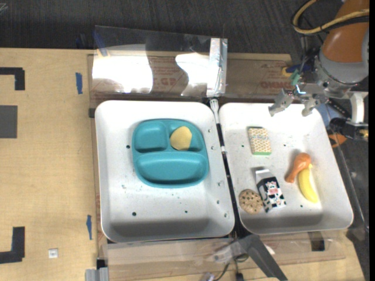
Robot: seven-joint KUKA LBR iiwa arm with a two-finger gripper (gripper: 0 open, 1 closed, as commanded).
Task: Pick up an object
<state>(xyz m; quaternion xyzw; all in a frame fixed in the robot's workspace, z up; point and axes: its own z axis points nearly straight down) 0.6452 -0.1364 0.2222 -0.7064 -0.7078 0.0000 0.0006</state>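
Camera view: arm comes in from the right, hand hovering over the back edge of the right bin, near its far corner. Both fingers are visible, splayed wide with nothing between them. Orange band and grey wrist sit just above and right of the hand.

Right bin contents, all lying loose on the floor of the bin:
- patterned sponge-like block, toward the back, middle of the bin, nearest the hand but well clear of it
- carrot, right of centre, tilted, its lower end touching the top of the banana
- banana runs toward the front right corner
- small cow-print carton, front centre, lying flat
- cookie, just left of the carton, touching or nearly so, can't tell which

Left bin holds a teal divided plate, roughly centred. A yellow lemon-like piece sits in the plate's back right compartment.

Behind the bins a clear plastic sheet lies on the surface, glare across it. Yellow cable loop at top right beside the arm.
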